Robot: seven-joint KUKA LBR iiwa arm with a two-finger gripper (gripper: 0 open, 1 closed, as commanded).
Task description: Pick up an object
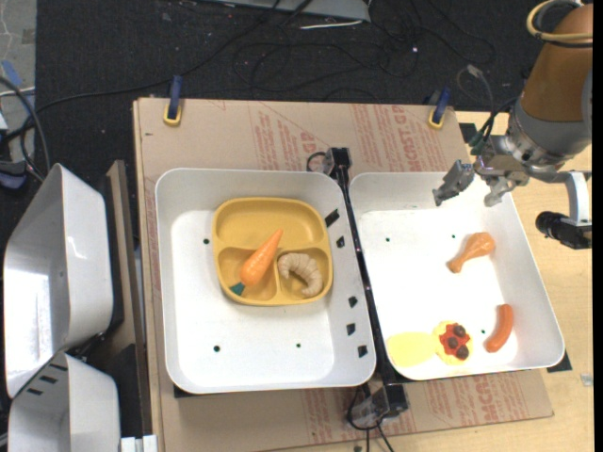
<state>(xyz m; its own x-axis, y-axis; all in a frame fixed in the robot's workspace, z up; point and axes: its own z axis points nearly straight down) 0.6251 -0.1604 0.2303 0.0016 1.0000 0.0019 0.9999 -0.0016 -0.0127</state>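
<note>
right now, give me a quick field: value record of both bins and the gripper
left bin: yellow divided plate holding a toy carrot and a toy shrimp
right bin: toy chicken drumstick, toy sausage, yellow toy slice with berries
gripper: open, above the right bin's far edge, holding nothing
nearest item to gripper: toy chicken drumstick

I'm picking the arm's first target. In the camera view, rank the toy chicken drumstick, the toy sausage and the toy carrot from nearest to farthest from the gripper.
1. Tan toy chicken drumstick, right bin, just below the gripper.
2. Orange-red toy sausage, right bin's lower right corner.
3. Orange toy carrot, on the yellow divided plate in the left bin.
</note>
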